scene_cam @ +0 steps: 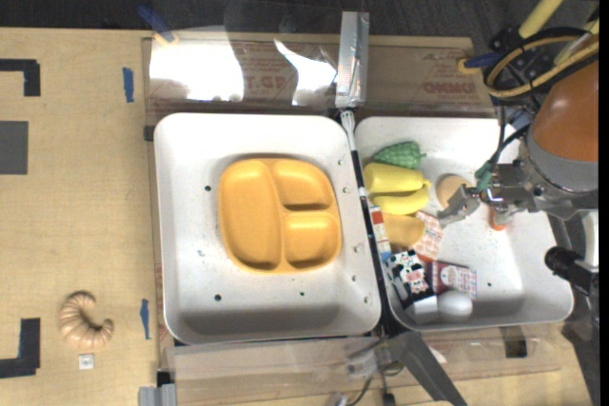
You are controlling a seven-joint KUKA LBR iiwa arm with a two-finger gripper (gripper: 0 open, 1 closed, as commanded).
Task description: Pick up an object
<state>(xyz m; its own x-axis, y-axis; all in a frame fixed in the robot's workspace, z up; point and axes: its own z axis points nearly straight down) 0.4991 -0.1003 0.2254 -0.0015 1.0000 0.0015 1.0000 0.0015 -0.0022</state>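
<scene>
Two bins lie below; my pincer (463, 201) hovers open, empty, over the right bin (542, 295), needing descent onto the banana (395, 187).

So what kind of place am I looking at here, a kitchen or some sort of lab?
Most likely a robotics lab bench, not a kitchen: a robot arm reaches over two white bins, toy food lies in one, and tape marks dot the bench.
</scene>
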